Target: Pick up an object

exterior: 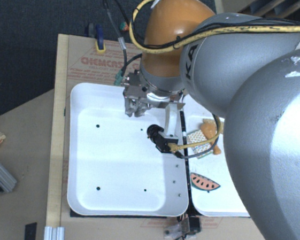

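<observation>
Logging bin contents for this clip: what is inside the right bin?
In the right bin lie a watermelon-slice toy, an orange piece and a patterned item. The arm covers the rest of it.

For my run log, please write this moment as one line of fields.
gripper: over left bin, far edge | held: nothing seen | right bin: watermelon slice, orange item

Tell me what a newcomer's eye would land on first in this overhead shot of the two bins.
The huge grey arm sweeps in from the right and covers much of the frame, capped by its orange band near the top centre. Below that band the tool hangs over the back edge of the left bin. In the right bin a watermelon slice toy lies near the front, with an orange object farther back.
</observation>
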Tool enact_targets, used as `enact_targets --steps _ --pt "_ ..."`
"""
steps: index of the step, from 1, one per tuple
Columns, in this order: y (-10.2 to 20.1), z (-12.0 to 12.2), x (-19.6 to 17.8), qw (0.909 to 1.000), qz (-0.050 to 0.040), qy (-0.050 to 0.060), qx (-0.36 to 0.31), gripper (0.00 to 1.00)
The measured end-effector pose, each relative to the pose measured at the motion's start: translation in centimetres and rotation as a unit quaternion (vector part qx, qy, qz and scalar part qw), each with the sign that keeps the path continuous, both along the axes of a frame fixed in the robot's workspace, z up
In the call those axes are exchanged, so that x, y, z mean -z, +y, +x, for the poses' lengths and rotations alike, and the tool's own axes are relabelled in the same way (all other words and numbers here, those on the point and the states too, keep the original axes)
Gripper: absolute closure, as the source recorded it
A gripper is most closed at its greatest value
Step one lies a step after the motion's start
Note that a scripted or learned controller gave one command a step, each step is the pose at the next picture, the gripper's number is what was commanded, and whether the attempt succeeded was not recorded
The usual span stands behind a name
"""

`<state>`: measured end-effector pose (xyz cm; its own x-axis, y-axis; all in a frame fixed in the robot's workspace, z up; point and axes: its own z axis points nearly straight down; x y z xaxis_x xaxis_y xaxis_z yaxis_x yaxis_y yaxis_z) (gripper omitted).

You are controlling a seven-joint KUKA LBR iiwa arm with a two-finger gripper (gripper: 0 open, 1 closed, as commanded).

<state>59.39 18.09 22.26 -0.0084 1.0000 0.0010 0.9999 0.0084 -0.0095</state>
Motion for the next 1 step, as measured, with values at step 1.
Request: enact_targets --steps 1 --pt "4.01 0.53 -9.37 1.0 0.0014 -0.009 0.002 1.0"
